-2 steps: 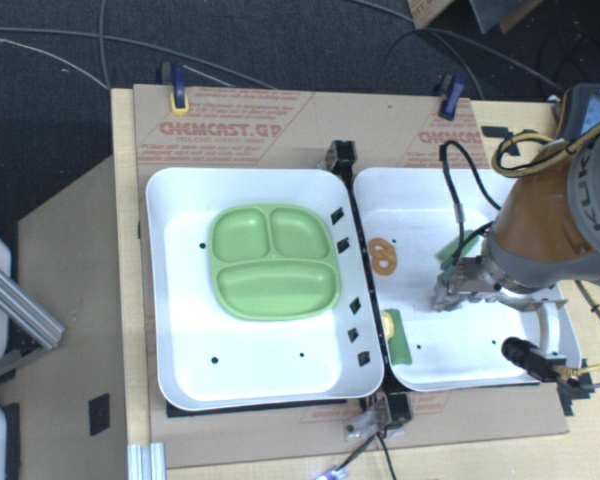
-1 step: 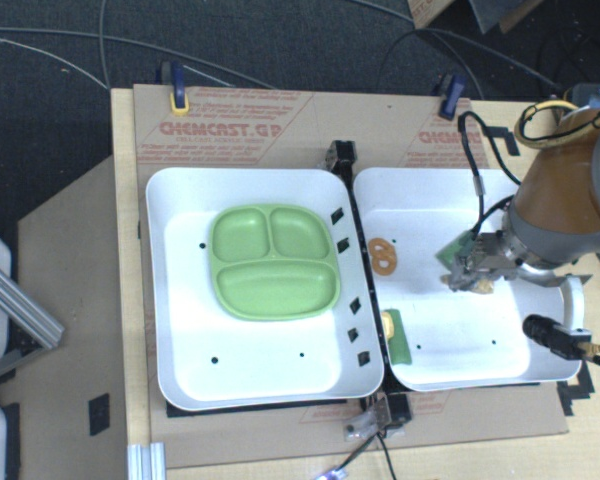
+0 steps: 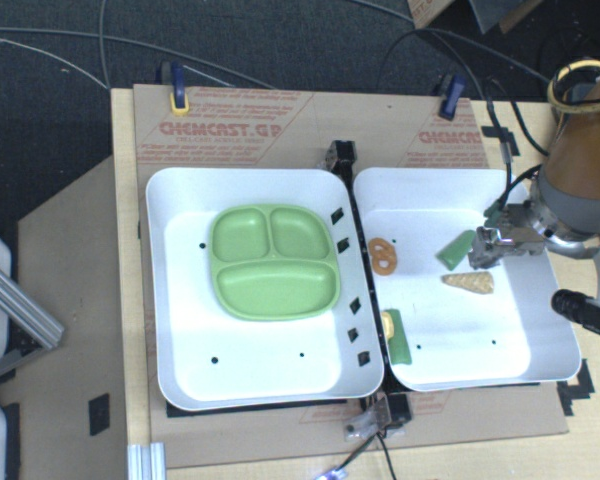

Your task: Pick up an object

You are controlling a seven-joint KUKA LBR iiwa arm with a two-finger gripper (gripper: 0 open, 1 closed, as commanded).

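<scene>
My gripper (image 3: 483, 249) sits low in the right bin (image 3: 510, 353), toward its three o'clock side, its tip touching the upper end of a green block (image 3: 454, 251); how wide my jaws stand I cannot tell, and nothing shows plainly between them. Two white bins lie side by side on one board (image 3: 230, 118) printed "CHEMCAST GP" in red, twice. The left bin (image 3: 180, 368) holds one green divided plate (image 3: 275, 262) at its centre. In my bin I count four things: that block, a tan cone-shaped piece (image 3: 469, 283) just below it, a green-and-yellow bar (image 3: 395, 336) at seven o'clock, and a small pretzel (image 3: 382, 256) at nine o'clock.
</scene>
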